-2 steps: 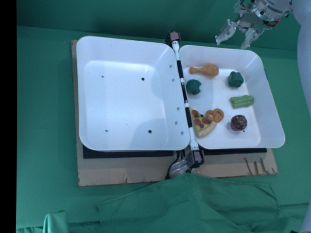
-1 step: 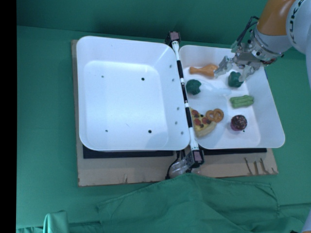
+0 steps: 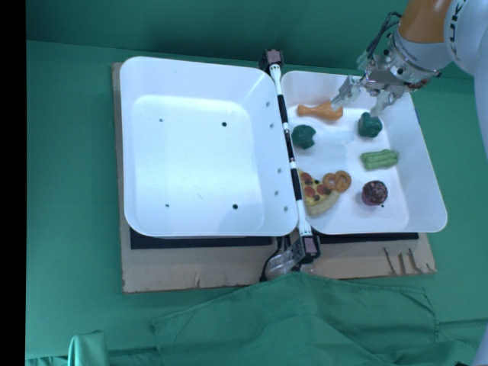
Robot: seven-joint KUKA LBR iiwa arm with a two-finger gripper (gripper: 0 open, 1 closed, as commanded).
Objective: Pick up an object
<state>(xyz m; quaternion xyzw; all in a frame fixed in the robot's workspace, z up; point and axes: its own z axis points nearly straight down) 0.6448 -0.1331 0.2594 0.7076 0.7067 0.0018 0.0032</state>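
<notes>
Orange drumstick (image 3: 321, 112), long axis left-right, lies just lower left of our spread, empty end effector (image 3: 360, 94) at upper right.

A: How is the light?

B: Bright and even, from above. The glossy shallow white left bin (image 3: 200, 152) shows a washed-out sheen across its floor, strongest toward its near edge.

A: Shadows?

B: Soft and short, with a faint one under the rims on the green cloth-covered bench (image 3: 69, 174).

A: Sharpness?

B: Moderate. Small items look slightly soft, and a cool greenish tint covers everything.
</notes>
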